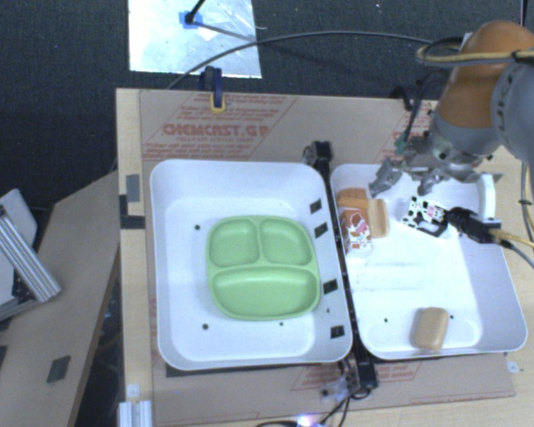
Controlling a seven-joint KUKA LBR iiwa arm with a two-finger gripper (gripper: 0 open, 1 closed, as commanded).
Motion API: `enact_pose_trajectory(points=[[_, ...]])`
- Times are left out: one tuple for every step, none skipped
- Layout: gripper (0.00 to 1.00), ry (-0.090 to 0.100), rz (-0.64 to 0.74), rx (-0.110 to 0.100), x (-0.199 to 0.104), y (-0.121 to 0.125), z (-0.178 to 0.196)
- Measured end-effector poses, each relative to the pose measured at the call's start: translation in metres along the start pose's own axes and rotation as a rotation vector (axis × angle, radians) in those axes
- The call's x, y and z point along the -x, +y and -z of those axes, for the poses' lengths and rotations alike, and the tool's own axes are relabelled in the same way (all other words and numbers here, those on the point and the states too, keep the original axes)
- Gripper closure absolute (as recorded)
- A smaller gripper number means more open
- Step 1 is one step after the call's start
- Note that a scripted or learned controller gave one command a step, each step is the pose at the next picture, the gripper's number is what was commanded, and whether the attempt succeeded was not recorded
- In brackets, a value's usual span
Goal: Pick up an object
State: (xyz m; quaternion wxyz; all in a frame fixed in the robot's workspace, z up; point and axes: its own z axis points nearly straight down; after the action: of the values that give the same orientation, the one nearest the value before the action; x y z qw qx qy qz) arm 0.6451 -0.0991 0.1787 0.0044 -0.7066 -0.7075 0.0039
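1. Nearest the lens, a rounded tan block [430, 328] with a matte, sponge-like surface lies in the right bin [489, 323], near its front edge.
2. Against that bin's left wall, a tan packet with a red-and-white label [360, 221] lies flat.
3. Above the bin's far end, the gripper [406, 178] hangs with metal fingers spread, holding nothing.
4. A glossy green plastic tray [263, 266] with three compartments rests in the left bin [182, 238].

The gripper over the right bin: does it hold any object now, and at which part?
Nothing is held. The gripper hangs open above the right bin, its fingers bare, apart from the orange packet lying below it.
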Motion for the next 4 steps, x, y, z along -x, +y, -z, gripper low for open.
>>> enact_pose_trajectory(points=[[0.0, -0.001, 0.002, 0.013, 0.0, 0.003, 0.008], [0.0, -0.002, -0.001, 0.011, 0.009, 0.002, -0.048], [0.0, -0.002, 0.0, 0.023, 0.008, 0.005, -0.073], [1.0, -0.001, 0.0, 0.018, 0.008, 0.004, -0.066]])
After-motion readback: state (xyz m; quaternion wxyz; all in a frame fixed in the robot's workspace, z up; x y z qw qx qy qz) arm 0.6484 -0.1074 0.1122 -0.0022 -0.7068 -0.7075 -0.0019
